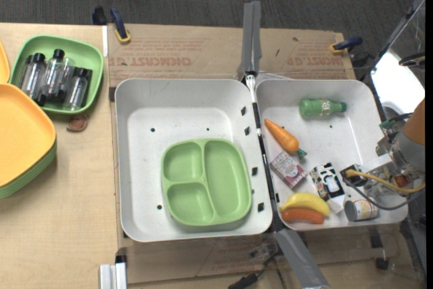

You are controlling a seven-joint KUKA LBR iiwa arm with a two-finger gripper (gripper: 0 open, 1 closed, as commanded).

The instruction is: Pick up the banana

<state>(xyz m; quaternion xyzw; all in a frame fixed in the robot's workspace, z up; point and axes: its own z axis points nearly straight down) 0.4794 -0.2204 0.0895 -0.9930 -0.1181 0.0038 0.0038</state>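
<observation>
The yellow banana (306,202) lies in the near part of the right bin (358,88), close to its front wall. A red-orange toy sausage (302,216) rests against the banana's near side. My gripper (398,149) sits at the bin's right rim, well to the right of the banana and apart from it. Nothing shows in its grasp.
Also in the right bin are a green bottle (323,107), a carrot (282,135), a pink box (288,170), a black-and-white box (329,181) and a small can (361,210). The left bin (135,145) holds a green divided plate (205,181).
</observation>
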